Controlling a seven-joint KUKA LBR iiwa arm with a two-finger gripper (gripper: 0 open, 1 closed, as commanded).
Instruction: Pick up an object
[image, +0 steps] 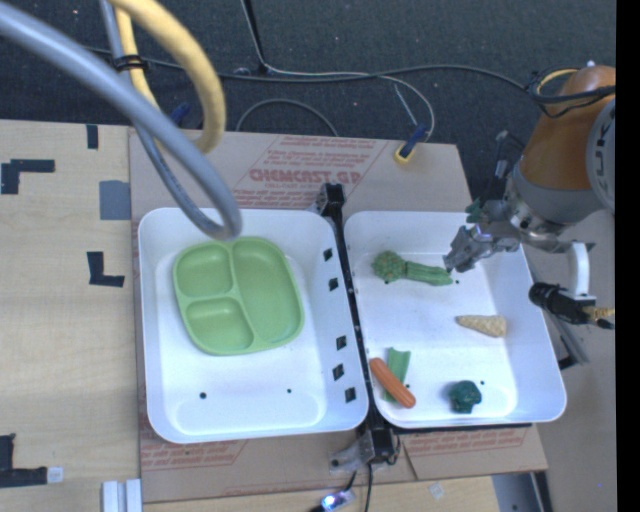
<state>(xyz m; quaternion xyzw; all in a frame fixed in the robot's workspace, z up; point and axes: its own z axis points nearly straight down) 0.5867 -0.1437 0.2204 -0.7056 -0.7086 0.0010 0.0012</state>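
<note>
Jaws (462, 256) of mine hang low over the right bin (530, 345), tips just beside the stem end of the broccoli piece (408, 269); whether they are parted I cannot tell. Near the broccoli lie a cone-shaped tan piece (482, 324), a carrot (392, 383) and a dark green lump (463, 396).

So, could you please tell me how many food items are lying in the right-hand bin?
4: broccoli stalk at the top by the gripper, cone-shaped piece right, carrot bottom left, dark green piece bottom right.
</note>
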